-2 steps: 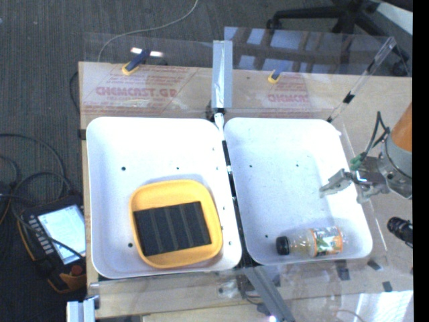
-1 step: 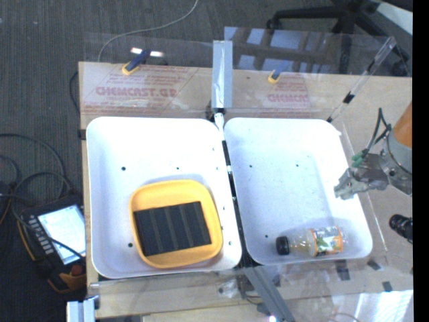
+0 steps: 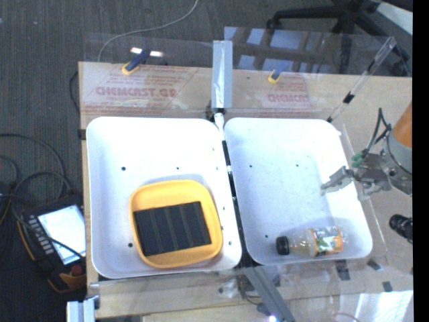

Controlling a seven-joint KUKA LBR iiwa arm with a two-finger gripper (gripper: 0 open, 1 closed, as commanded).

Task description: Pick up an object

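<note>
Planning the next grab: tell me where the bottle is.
The bottle lies on its side in the right bin, near its front edge, below the gripper.

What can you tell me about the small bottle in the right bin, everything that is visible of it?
The bottle is small and looks like clear plastic with amber liquid inside, a dark cap at its left end and a label with green and orange around its middle. It lies on its side, nearly parallel to the near wall of the right bin, close to the near right corner. It rests on the bin floor; the gripper is apart from it.
</note>
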